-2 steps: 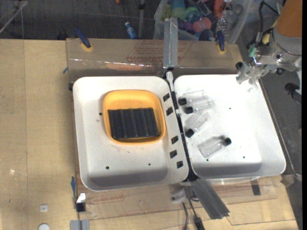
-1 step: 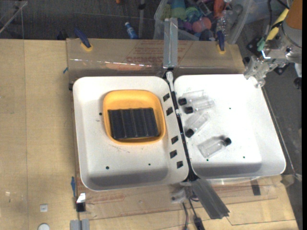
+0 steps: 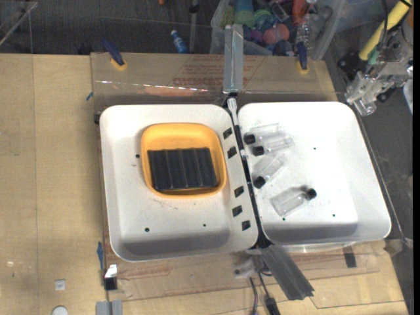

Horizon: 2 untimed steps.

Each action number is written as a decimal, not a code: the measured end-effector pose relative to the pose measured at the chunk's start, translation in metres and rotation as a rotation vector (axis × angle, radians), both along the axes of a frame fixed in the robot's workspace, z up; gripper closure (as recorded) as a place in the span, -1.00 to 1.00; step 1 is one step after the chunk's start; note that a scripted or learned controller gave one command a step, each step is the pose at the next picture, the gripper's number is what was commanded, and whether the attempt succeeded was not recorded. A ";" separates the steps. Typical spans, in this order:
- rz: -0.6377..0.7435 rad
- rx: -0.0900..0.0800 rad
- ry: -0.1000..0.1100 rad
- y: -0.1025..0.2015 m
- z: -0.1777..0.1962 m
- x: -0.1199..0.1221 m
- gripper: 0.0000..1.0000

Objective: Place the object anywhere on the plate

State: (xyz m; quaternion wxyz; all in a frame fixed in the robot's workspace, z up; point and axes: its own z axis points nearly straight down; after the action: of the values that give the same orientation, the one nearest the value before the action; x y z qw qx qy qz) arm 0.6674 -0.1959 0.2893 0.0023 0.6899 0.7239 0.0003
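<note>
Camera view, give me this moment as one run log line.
gripper: off bins, upper right | vials: four, in right bin | plate: orange, left bin, holds dark ridged insert | placed: none

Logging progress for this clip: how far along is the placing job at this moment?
Nothing looks done yet. The yellow plate in the left bin carries a dark ribbed insert but none of the vials. Four clear vials with black caps lie in the right bin. The gripper sits off the bins at upper right, with nothing visibly between its fingers. Picking a vial and placing it on the plate remain.
</note>
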 end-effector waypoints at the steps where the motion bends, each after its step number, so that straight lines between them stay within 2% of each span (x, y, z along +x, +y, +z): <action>1: 0.222 -0.001 -0.001 -0.027 0.031 0.000 1.00; 2: 0.448 -0.003 -0.003 -0.025 0.097 0.001 1.00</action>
State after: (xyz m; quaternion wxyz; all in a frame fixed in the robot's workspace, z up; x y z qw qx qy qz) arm 0.6683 -0.2210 0.3860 0.0042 0.5118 0.8591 0.0006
